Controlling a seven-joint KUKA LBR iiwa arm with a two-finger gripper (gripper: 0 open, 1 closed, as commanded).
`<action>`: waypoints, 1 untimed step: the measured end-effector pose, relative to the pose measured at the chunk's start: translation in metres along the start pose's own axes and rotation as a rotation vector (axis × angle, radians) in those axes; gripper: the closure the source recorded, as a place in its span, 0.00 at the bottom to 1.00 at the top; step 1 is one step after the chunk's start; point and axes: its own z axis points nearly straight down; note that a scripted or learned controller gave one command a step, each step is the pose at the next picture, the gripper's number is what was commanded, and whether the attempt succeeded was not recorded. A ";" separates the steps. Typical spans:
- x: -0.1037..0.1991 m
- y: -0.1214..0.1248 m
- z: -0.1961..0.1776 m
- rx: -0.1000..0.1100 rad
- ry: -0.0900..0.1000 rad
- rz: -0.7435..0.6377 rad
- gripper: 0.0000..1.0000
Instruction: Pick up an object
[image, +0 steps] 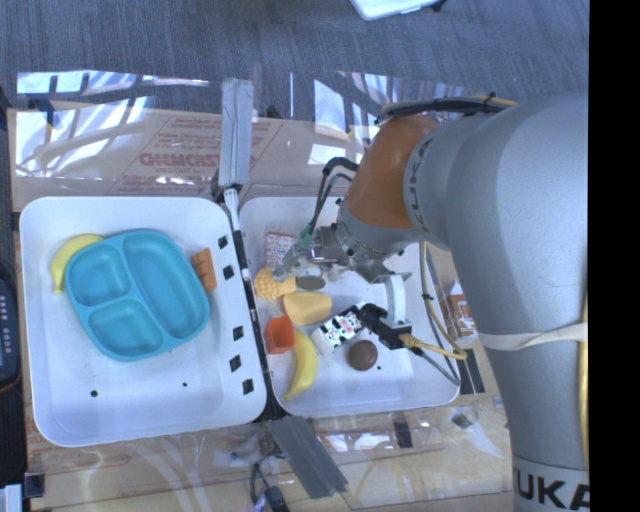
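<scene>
Reaching in from the right, the grey arm with its orange band (385, 185) hides much of the right shallow white bin (430, 385). Its hand (305, 255) sits low over the bin's upper left, but whether it is apart or together cannot be told. Just beside it lie a yellow corn cob (272, 286) and a pale yellow wedge (308, 306); nearby rest an orange block (279, 333), a yellow banana (303, 365), a black-and-white patterned cube (340, 328) and a brown ball (362, 354). In the left white bin (60, 400) a blue divided plate (135, 292) partly covers a second yellow banana (68, 255), with a small orange piece (205, 268) alongside.
</scene>
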 end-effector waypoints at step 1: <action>-0.016 0.025 0.012 0.003 0.003 0.018 0.00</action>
